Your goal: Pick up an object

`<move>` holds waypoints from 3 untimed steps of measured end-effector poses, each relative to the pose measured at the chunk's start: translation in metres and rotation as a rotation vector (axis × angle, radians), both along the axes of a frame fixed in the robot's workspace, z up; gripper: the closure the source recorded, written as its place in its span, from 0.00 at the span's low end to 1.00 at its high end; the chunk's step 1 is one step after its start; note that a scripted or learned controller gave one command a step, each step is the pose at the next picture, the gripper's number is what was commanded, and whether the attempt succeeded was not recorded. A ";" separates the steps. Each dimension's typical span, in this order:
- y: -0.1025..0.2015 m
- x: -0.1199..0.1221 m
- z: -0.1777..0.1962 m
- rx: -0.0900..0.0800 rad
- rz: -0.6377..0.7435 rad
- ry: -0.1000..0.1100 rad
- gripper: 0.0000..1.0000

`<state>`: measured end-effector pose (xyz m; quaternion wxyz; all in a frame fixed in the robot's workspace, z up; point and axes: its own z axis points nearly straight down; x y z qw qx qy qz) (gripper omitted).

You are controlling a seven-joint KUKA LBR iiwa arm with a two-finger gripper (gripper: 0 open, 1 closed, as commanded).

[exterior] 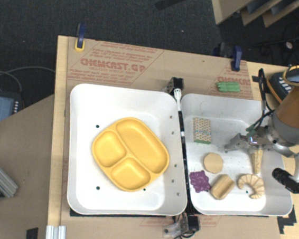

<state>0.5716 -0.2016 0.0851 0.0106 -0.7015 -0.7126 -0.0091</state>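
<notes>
While my jaws (256, 154) hang over the right bin (235, 113), I cannot tell if they are spread or pressed together.
"CHEMCAST GP" reads on the brown surface (113, 65). A croissant (252, 184) lies just below my jaws, long axis crosswise; round cookie (213, 162), purple grapes (200, 180) sit leftward.

A pale wooden tabletop (57, 133) covered with printed brown cardboard sheeting (118, 65) stands on dark grey carpet floor (98, 5), blue clamps (81, 36) gripping its far edge, black cables (16, 76) trailing left, under even light.
</notes>
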 end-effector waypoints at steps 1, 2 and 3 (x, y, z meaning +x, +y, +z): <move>0.095 0.030 0.000 -0.022 -0.005 -0.005 0.00; 0.085 -0.032 -0.001 -0.026 -0.018 0.005 0.00; 0.086 -0.029 0.010 -0.028 -0.017 -0.003 1.00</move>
